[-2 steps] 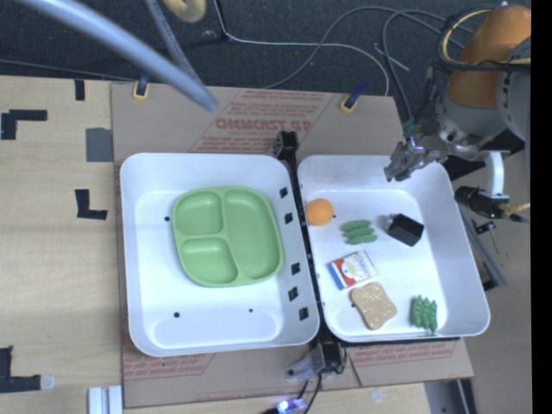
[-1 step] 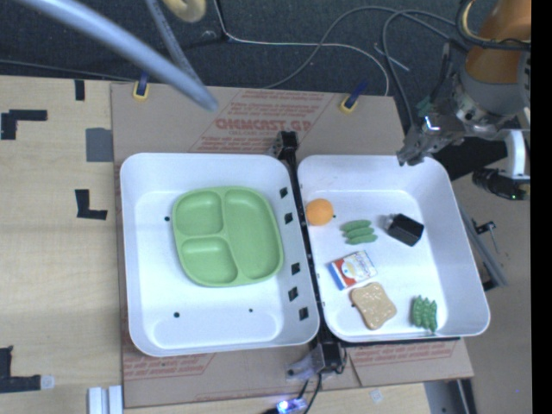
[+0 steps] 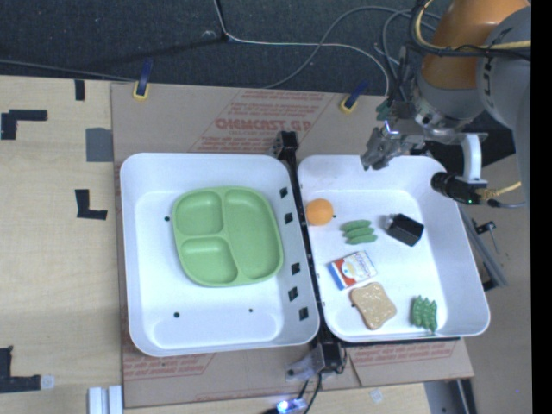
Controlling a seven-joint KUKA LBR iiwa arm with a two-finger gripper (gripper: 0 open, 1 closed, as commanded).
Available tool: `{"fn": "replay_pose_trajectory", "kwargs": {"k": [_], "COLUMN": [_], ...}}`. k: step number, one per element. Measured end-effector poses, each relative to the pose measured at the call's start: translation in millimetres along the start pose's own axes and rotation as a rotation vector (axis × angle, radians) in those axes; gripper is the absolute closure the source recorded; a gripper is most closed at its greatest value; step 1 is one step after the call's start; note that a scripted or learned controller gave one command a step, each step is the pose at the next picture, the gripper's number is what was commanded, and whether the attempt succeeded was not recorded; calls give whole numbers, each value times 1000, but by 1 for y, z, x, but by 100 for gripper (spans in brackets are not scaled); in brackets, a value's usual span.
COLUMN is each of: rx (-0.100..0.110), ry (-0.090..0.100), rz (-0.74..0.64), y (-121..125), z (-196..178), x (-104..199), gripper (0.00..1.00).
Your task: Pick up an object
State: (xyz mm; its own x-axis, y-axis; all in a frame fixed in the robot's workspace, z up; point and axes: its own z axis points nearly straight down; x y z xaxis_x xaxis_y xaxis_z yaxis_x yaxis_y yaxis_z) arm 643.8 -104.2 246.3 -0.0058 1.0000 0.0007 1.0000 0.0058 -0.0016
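Beside the green plate (image 3: 228, 235), right bin (image 3: 448, 210) holds scattered items.

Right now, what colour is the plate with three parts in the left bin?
Light green. The plate shows best in the camera view.

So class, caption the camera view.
Gripper above the right bin of small items; green plate in the left.

two bins sit side by side on the bench. the left bin (image 3: 138, 257) holds a sectioned plate (image 3: 228, 235) near its middle. in the right bin (image 3: 453, 231), a ball (image 3: 319, 212) lies by the left wall, a pea pod (image 3: 357, 230) just right of it, then a small block (image 3: 404, 228). nearer the front lie a carton (image 3: 352, 270), a toast slice (image 3: 373, 305) and a leafy piece (image 3: 424, 312) (front right corner). the gripper (image 3: 379, 157) hangs over the back rim.
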Motion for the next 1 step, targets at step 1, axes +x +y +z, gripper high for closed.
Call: {"fn": "replay_pose_trajectory", "kwargs": {"k": [1], "rx": [1], "ry": [0], "rz": [0], "y": [-9], "z": [8], "x": [55], "gripper": [100]}}
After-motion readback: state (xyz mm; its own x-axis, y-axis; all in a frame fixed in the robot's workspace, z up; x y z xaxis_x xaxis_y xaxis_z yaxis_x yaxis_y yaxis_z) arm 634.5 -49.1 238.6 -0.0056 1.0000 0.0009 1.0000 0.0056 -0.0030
